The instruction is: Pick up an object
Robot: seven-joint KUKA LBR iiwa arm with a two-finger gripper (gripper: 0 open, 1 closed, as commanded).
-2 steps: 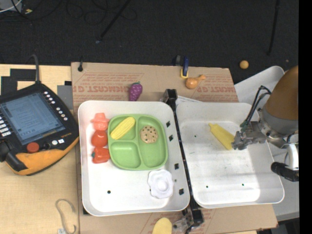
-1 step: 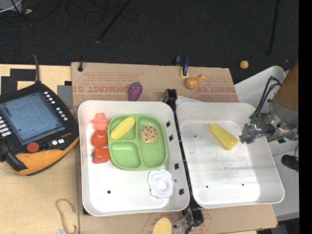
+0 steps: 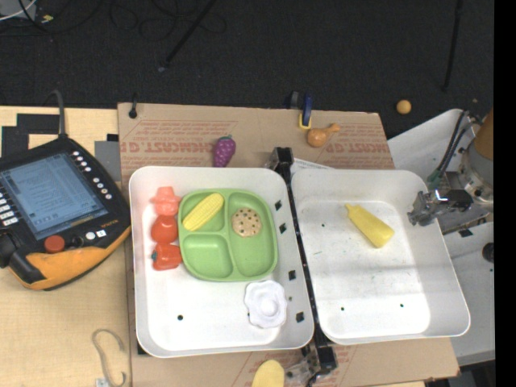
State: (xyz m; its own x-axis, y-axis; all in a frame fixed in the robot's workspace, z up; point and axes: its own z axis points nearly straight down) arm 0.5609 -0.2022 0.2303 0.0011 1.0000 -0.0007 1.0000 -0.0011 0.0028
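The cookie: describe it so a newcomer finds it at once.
Start at the left white bin, then its green divided tray. The cookie lies in the tray's upper right compartment: a round tan disc with dark specks, unlike the long yellow corn beside it.

Left shallow white bin [image 3: 153,313]: green three-compartment plastic tray [image 3: 228,236] holding yellow toy corn cob [image 3: 201,210] and round speckled cookie [image 3: 246,222], orange-red toy figure [image 3: 164,229] beside tray, white frilly cup [image 3: 266,303] near front | right shallow white bin [image 3: 387,305]: yellow wedge-shaped block [image 3: 370,224] | grey gripper [image 3: 426,208] at right rim.
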